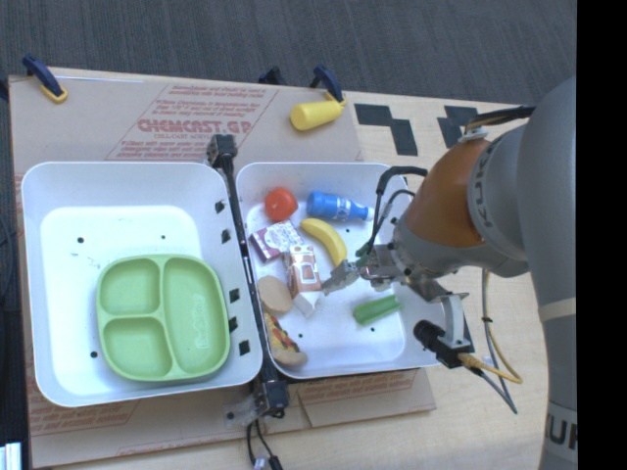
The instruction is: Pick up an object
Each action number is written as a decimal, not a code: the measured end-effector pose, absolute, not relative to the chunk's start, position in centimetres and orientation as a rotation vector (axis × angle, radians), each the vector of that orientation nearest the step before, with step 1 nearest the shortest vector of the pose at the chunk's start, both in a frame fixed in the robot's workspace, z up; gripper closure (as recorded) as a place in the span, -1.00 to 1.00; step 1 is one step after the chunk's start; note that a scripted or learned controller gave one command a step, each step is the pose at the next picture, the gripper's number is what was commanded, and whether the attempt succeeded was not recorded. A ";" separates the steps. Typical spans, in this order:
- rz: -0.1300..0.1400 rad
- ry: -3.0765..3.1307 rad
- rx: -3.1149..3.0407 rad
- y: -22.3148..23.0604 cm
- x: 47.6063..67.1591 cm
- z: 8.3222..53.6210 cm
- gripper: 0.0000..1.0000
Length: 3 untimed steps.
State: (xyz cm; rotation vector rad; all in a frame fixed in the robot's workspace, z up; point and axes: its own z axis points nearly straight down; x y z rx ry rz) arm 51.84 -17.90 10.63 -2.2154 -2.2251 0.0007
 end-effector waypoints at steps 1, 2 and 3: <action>0.002 -2.228 -2.209 -17.9 51.9 11.6 1.00; 0.001 -2.226 -2.217 -20.8 49.5 18.4 1.00; 0.000 -2.224 -2.215 -21.1 47.7 19.9 1.00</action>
